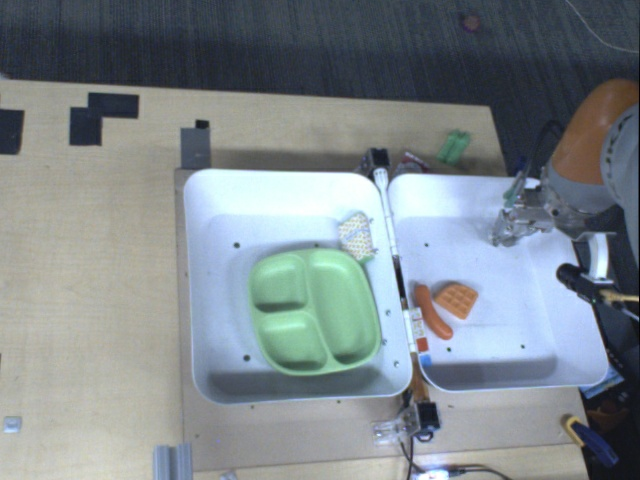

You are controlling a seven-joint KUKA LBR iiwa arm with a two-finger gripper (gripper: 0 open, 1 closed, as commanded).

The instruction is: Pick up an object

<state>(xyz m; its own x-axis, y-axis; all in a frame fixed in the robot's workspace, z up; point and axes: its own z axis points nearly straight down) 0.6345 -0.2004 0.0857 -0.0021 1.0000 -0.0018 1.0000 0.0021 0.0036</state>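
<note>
Gripper [512,226] sits over the upper right part of the right bin [560,353], metal fingers pointing left-down; too small and blurred to tell if they are spread or closed, nothing visible between them. Grey arm with orange band [590,133] comes in from the right edge.

Right bin holds a red-orange toy hot dog [433,313] near its left wall, and an orange waffle-like toy [458,299] touching it on the right side. Both lie well apart from the gripper, lower left of it.

Left bin [210,268] holds a green divided plate [312,309] with three compartments, tilted slightly, and a small pale patterned piece [356,233] just beside the plate's upper right corner, near the divider between the bins.

A green item [455,147] lies on the bench above the right bin. Black tape patches [100,116] on the wooden bench top at upper left. No readable writing or labels
</note>
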